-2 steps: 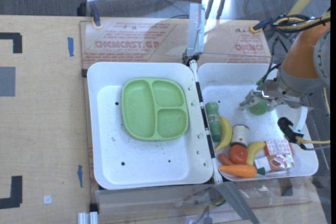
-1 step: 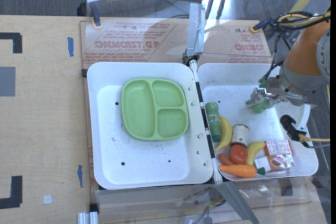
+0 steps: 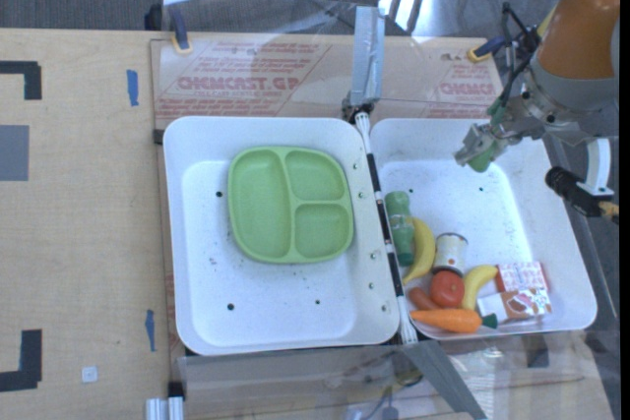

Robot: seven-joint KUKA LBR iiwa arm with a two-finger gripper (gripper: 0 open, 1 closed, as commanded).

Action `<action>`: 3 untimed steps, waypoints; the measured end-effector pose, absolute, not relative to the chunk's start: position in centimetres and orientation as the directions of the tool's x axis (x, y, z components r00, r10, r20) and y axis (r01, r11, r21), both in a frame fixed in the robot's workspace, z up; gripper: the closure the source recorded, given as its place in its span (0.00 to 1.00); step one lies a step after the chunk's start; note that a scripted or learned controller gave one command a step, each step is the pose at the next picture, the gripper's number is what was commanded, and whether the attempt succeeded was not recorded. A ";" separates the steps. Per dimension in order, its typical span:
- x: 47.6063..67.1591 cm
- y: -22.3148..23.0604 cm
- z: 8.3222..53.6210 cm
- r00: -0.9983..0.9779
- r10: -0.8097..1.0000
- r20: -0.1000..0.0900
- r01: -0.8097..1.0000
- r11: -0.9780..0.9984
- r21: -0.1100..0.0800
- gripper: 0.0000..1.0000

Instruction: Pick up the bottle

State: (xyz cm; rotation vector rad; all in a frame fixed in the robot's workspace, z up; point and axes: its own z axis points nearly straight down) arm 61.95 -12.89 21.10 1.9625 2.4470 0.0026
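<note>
Green bottle (image 3: 398,223) is lying along the right bin's (image 3: 563,241) left wall; gripper (image 3: 478,151) (finger state unclear) is hovering near the far edge; descending could jam against the wall.

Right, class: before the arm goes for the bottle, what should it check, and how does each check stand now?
1. Bottle found: ok. The green bottle lies in the right bin, along its left wall.
2. Gripper over bottle: not ok. The gripper is near the bin's far right.
3. Bottle free to grasp: not ok. A banana lies against it.
4. Gripper carrying nothing: cannot tell.
5. Open path to the bottle: ok. The bin floor between them is bare.
6. Plate out of the way: ok, in the left bin.
</note>
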 end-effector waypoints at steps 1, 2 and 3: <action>62.4 -3.7 23.8 -0.225 0.974 -0.002 0.974 0.225 0.005 1.00; 60.7 4.3 22.6 -0.145 0.989 0.001 0.989 0.145 -0.002 1.00; 60.1 10.2 22.7 0.312 0.950 -0.001 0.950 -0.312 0.000 1.00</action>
